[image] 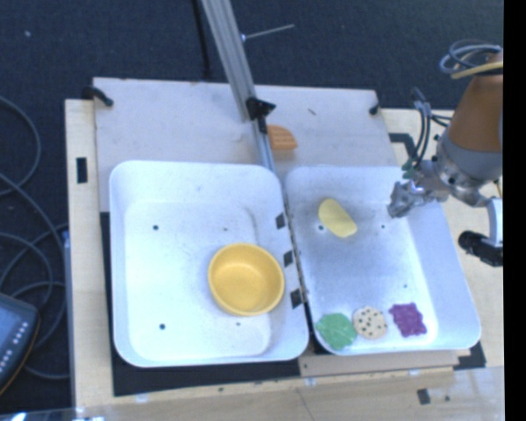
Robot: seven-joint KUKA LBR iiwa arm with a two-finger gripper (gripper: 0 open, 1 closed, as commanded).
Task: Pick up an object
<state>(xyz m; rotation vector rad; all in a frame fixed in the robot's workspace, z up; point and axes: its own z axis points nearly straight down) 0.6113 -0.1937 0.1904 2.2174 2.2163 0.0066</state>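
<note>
My gripper point(401, 202) hangs over the right bin's far right part, above its floor, with the grey arm and orange band behind it at the right. A pale yellow oblong piece point(337, 217) lies in the right bin to the gripper's left, apart from it. Along the right bin's near edge lie a green round piece point(336, 330), a speckled cookie point(369, 322) and a purple piece point(408, 319). A yellow bowl point(245, 278) stands upright in the left bin. Nothing shows between the gripper's tips.
Two white bins, left point(149, 226) and right point(438, 261), sit side by side on the bench. A slanted metal pole point(232, 51) rises behind their divide. An orange item point(282, 139) lies on the board beyond the bins. Cables lie at the left.
</note>
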